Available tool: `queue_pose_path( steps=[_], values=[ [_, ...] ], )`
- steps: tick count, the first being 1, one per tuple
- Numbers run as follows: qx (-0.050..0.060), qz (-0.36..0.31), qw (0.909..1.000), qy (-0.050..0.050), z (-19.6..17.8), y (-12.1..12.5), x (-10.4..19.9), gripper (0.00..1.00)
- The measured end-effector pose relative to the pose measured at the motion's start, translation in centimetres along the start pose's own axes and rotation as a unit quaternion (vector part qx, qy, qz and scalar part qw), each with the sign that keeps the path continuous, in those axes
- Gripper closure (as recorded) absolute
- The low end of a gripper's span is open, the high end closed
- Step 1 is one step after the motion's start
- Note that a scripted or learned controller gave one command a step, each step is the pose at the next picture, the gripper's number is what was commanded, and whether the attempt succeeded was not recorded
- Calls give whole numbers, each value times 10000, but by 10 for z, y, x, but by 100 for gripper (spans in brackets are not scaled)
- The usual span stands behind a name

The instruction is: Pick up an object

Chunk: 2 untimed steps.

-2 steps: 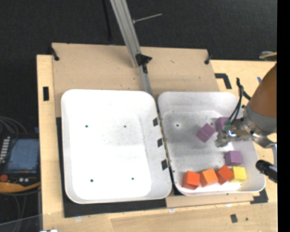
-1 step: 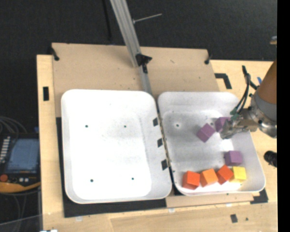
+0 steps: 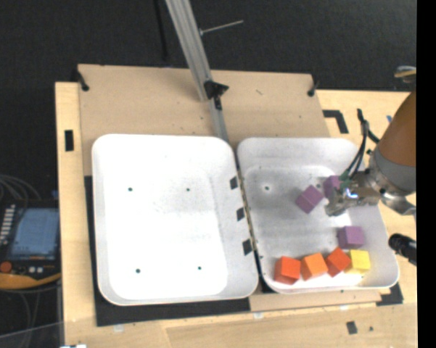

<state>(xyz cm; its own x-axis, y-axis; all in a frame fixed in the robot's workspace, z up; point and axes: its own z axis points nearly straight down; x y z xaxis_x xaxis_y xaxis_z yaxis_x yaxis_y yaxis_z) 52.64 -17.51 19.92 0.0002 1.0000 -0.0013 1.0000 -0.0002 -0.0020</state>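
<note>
The right bin [image 3: 276, 158] holds several small blocks. One purple block [image 3: 310, 198] lies tilted near the bin's middle. A second purple block [image 3: 331, 185] sits right against my gripper [image 3: 339, 203], partly hidden by it. The gripper hangs low over the right half of this bin, reaching in from the right under the orange wrist band [image 3: 402, 140]. A third purple block [image 3: 351, 235] rests just below the gripper. Along the near wall stand two orange blocks [image 3: 288, 269] [image 3: 314, 265], a red-orange block [image 3: 338, 259] and a yellow block [image 3: 360, 259].
The left bin [image 3: 167, 216] lies beside the right one, with black clips [image 3: 241, 212] along their shared edge. A metal pole [image 3: 196, 49] slants up from the bench's back. Cables and a small screen device [image 3: 33, 234] sit off the bench at left.
</note>
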Motion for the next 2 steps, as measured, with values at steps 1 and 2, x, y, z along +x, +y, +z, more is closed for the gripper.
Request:
queue_pose_path(
  steps=[1, 2],
  values=[
    [-22, -35, 10000, 7, 0, 18, 39, 100],
    [-24, -38, 10000, 10, 4, 42, 88, 100]
  ],
)
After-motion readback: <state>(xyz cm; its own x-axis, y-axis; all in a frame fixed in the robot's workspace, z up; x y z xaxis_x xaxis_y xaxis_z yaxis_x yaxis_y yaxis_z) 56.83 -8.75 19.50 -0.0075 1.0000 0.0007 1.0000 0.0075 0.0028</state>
